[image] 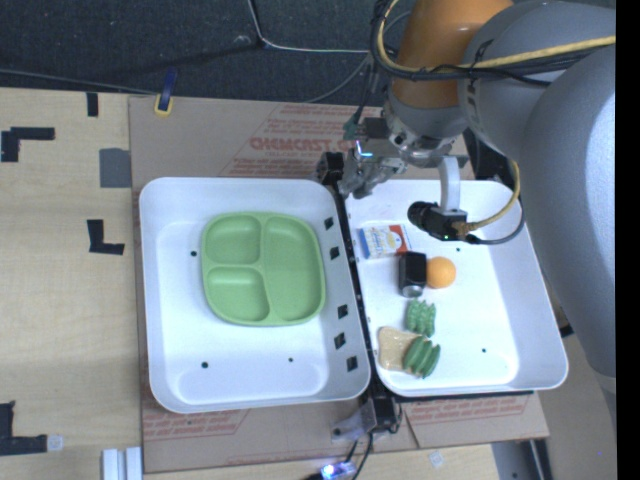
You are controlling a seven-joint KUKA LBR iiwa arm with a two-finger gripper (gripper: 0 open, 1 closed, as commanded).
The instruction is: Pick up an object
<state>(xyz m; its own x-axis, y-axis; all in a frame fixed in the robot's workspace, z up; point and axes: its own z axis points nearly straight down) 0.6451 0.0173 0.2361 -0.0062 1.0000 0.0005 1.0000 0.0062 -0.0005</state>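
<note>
**Asker:** Across the counter (60,298), seen from above, what lies where?

**Describer:** Two shallow white bins sit side by side. The left bin (170,368) holds a green divided plate (264,268). The right bin (520,338) holds several small things near its left wall: a small white packet with red and blue print (382,240), a dark block (411,273) touching an orange ball (440,272), and below them a green pod-like piece (421,317), a tan piece (393,347) and another green piece (423,357).

**Asker:** And the arm?

**Describer:** It reaches in from the right. The gripper (362,175) hangs over the top left corner of the right bin. Whether it is released or clenched, I cannot tell; nothing shows between it.

**Asker:** Which object suits a pick?

**Describer:** The ball, probably: it looks light, firm and smooth, so it could roll or slip. Closing across its middle seems safest. The packet lies flat and looks harder to take.
</note>
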